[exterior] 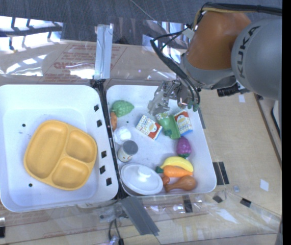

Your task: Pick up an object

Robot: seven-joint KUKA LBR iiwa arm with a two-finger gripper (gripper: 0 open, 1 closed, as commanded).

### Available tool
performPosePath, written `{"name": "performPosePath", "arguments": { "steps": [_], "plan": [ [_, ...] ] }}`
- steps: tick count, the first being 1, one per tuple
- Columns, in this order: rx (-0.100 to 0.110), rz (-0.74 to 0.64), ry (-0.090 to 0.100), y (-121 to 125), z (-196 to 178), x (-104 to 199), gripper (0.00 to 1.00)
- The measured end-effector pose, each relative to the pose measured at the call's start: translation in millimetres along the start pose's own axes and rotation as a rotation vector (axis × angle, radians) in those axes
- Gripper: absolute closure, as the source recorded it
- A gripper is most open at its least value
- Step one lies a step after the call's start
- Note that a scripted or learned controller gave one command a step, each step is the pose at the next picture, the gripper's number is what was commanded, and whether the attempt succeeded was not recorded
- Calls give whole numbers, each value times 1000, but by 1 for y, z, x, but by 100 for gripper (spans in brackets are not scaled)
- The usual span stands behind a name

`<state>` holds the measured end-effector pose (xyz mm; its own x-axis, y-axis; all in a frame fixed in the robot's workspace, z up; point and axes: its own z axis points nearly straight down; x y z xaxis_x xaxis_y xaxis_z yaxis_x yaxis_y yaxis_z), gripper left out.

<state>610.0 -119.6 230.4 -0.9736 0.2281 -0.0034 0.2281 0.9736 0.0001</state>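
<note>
My gripper (159, 102) hangs over the upper middle of the right bin (206, 157), below the orange wrist band. Just under and in front of it lie a green vegetable toy (169, 127), a small red and white carton (149, 127) and a second carton (184, 122). A green leafy toy (122, 107) sits to the gripper's left. Nothing is visibly held.
Further down the right bin lie a purple toy (183, 147), a banana (177, 163), a carrot (176, 171), a brown drumstick (181, 184), a white bowl (141, 178) and a grey can (130, 148). In the left bin (12, 101) rests a yellow divided plate (60, 153).
</note>
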Motion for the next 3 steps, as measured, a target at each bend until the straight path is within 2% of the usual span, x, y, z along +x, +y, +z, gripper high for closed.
{"name": "performPosePath", "arguments": {
  "steps": [1,2,3],
  "plan": [
    [0,-74,9,-24,87,96,100],
    [0,-75,1,-23,85,94,0],
    [2,-150,-31,-74,128,109,0]
  ]
}}
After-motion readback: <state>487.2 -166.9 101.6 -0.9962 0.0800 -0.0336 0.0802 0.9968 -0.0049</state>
